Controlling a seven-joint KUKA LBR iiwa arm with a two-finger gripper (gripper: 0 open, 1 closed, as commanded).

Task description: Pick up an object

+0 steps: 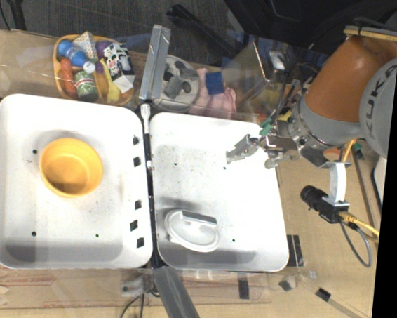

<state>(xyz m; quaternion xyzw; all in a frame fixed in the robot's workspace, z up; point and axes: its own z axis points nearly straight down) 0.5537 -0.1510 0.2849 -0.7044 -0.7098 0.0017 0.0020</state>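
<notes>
A yellow bowl (71, 167) sits upright in the left bin (7, 233), left of its middle. In the right bin (262, 225), a white and grey dish-like object (191, 229) lies near the front edge. My gripper (255, 155) hangs over the back right part of the right bin, well behind and to the right of the white object. Its fingers (239, 150) stand apart with nothing between them, so the gripper is open and holds nothing.
Behind the bins stand a yellow basket (88, 69) of several small toys, a grey item (178, 82) and a pink cloth (215, 100). A ridge with black clips (141, 184) separates the two bins. Bare bench lies to the right.
</notes>
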